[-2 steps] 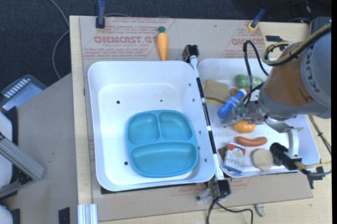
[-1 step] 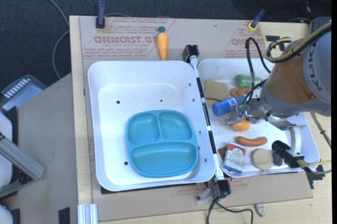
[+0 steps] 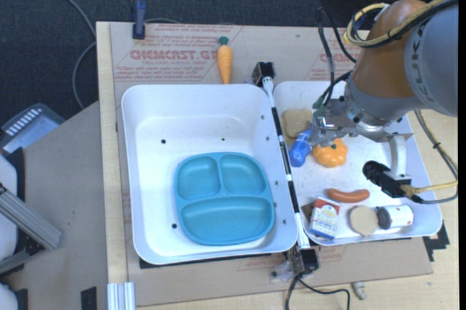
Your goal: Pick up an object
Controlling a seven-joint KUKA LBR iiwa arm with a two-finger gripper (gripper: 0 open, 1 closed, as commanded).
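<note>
While my grey arm reaches over the right white bin, my claw hangs just above a small blue plastic object beside an orange round fruit toy; whether it is apart or together I cannot tell.

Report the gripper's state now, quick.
Gripper: in the right bin, by the blue object and orange fruit; grasp cannot be told.
</note>
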